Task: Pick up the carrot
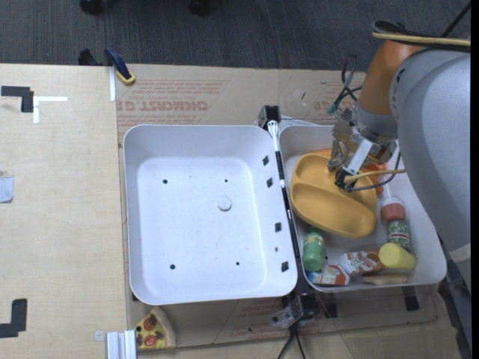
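My gripper hangs low over the back of the right bin, above the far edge of two yellow bowl-like dishes. An orange sliver that looks like the carrot shows just right of the gripper. The wrist hides most of it. I cannot tell whether the gripper touches the carrot.
At the front of the right bin lie a green bottle, a red-capped jar, a yellow lemon and a red-and-white packet. The left bin sits beside it. A pizza-slice toy lies on the bench in front.
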### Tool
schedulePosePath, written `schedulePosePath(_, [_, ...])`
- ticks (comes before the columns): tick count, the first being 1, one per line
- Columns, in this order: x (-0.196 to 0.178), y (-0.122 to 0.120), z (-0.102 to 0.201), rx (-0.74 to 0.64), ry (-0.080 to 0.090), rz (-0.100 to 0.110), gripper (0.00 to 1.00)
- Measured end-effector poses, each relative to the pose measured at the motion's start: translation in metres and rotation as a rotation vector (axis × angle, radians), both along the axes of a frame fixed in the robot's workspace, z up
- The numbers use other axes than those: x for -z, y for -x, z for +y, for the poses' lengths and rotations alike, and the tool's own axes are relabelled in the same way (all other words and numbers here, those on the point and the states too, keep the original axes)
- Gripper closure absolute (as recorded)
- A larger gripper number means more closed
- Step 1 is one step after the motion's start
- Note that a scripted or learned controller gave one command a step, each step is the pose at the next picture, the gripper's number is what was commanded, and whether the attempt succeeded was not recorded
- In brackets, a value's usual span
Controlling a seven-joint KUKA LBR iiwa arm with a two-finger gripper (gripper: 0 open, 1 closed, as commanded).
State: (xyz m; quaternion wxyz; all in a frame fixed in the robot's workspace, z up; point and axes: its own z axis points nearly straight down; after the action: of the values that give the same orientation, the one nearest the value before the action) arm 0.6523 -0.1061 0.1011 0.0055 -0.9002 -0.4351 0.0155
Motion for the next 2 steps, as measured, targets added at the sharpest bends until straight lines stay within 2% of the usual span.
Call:
schedulePosePath(1, [0.0024, 0.0034, -0.0011, 0.002, -0.001, 0.013, 0.00])
schedulePosePath(2, [-0.0061, 0.0025, -0.0016, -0.002, 0.003, 0.009, 1.00])
